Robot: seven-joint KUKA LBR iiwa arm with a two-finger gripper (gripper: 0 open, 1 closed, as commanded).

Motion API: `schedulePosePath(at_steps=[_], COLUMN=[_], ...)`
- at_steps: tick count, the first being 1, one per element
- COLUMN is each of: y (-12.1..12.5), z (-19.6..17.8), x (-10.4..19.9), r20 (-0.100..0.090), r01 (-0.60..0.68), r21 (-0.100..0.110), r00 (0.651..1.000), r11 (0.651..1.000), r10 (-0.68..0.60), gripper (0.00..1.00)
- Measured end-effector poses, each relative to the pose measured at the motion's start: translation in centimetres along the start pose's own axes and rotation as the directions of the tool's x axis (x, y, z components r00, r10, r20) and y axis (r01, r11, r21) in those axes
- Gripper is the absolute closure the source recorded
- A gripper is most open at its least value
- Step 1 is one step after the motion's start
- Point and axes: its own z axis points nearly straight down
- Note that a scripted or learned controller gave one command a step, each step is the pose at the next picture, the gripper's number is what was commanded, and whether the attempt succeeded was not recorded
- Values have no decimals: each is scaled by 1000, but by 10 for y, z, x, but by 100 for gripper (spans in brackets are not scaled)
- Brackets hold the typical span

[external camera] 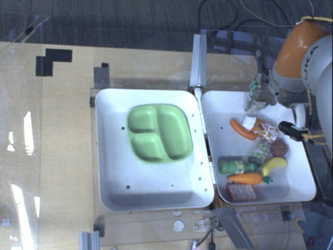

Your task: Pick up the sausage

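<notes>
The gripper (256,101) hangs over the far part of the right bin (221,108); whether its fingers are spread or pressed together cannot be told. The two white bins sit side by side on a pale wooden bench (62,155), with dark carpet (114,9) and loose cables (229,9) beyond. The left bin (112,191) holds a green divided tray (158,133). The sausage (243,129) lies in the right bin, just below the gripper, its long axis slanting from upper left to lower right, its lower end against a small carton (265,131).
</notes>
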Motion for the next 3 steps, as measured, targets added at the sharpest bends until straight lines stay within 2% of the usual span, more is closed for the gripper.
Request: schedulePosePath(at_steps=[1, 2, 3], y=[-20, -35, -67], z=[-74, -63, 24], x=[72, 97, 63], r20=[-2, -4, -3], r01=[159, 359, 504], r21=[0, 3, -1], r00=[987, 933, 864], r11=[987, 933, 864], r10=[-159, -359, -504], gripper=[100, 100, 100])
